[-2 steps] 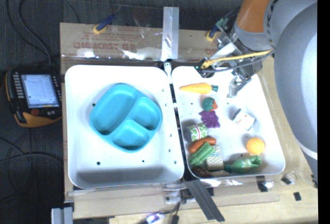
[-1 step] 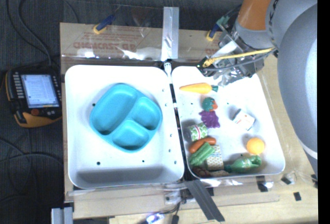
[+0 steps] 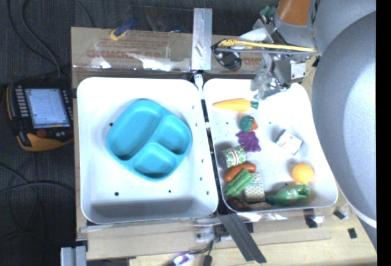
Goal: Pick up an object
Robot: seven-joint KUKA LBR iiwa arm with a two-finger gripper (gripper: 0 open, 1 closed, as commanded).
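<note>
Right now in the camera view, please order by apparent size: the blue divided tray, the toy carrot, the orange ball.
1. blue divided tray, by far the largest
2. toy carrot
3. orange ball, shorter than the carrot, though rounder

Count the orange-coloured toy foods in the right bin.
2: a carrot near the far wall, and an orange ball at the near right. The pile may hide more.
</note>
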